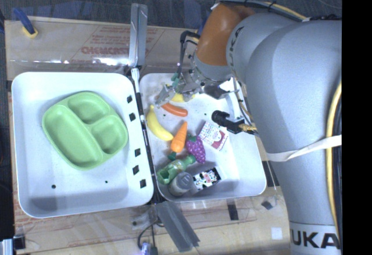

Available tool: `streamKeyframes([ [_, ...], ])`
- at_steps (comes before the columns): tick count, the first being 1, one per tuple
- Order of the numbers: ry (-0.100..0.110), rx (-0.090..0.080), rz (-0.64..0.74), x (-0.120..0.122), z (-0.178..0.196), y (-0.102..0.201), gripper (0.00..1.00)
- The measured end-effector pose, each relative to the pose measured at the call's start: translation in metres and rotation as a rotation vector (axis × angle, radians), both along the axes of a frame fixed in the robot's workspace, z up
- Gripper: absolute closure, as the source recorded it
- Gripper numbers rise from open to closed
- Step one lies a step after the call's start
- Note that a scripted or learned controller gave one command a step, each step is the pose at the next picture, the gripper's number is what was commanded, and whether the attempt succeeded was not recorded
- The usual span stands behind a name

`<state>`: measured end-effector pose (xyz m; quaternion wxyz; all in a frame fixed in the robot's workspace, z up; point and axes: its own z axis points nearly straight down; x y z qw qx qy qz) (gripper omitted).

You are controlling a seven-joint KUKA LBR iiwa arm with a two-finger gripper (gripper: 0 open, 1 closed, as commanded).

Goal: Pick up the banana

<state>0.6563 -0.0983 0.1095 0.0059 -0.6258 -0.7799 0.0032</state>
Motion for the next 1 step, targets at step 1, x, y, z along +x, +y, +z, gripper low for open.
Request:
streamKeyframes([
  [1,-0.014,-0.002,0.061,0.0011,0.0048,-0.0462,0.00],
])
